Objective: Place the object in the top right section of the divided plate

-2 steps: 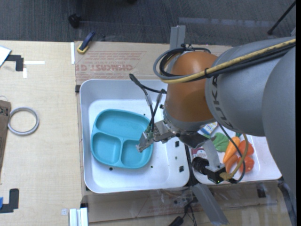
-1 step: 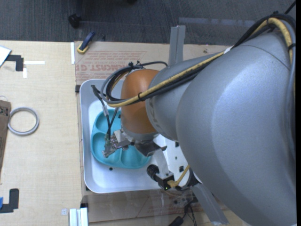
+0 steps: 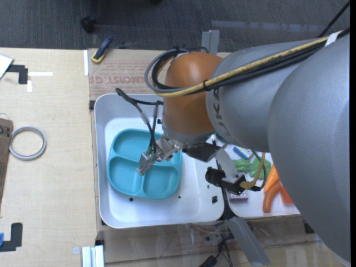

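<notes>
A teal divided plate point(image 3: 123, 156) lies in the left white bin point(image 3: 111, 210), with three sections visible. My gripper point(image 3: 147, 162) hangs low over the plate, near the ridge where its sections meet, right of the plate's middle. The grey arm with its orange band point(image 3: 186, 96) reaches in from the right and covers the plate's upper right part. I see no object clearly between the gripper's tips; the view is too small to tell.
In the right bin point(image 3: 245, 207), partly hidden by the arm, lie a green item point(image 3: 245, 166) and orange carrot-like pieces point(image 3: 271, 191). A tape roll point(image 3: 26, 142) sits on the wooden bench at left. Black cables point(image 3: 139, 107) loop above the plate.
</notes>
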`<state>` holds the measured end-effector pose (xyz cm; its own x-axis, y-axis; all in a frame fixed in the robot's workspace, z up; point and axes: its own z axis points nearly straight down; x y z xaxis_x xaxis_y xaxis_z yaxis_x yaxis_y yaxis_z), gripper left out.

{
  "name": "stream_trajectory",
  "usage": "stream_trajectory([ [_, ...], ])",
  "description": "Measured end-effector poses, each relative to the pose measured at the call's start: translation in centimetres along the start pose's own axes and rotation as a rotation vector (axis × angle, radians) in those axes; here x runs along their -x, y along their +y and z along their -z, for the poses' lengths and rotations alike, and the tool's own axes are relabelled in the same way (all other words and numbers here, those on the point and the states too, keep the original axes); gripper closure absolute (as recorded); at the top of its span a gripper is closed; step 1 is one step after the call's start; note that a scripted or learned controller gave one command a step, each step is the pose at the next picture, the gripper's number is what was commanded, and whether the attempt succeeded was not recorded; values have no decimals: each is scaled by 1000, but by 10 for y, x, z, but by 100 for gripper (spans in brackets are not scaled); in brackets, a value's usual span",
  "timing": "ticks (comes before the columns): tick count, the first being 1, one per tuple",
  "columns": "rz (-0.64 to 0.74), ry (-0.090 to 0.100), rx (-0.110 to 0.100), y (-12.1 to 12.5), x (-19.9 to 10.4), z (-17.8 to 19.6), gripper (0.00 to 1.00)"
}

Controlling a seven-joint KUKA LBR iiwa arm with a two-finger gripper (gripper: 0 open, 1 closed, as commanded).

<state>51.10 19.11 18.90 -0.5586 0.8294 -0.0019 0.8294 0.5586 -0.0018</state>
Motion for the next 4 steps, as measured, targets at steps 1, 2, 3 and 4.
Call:
stream_trajectory([
  [1,254,-3,12,-60,67,-84,0],
  [2,235,0,2,-60,84,2,0],
  [3,407,2,0,-59,28,-65,0],
  [4,454,-2,-5,-9,-33,-83,0],
])
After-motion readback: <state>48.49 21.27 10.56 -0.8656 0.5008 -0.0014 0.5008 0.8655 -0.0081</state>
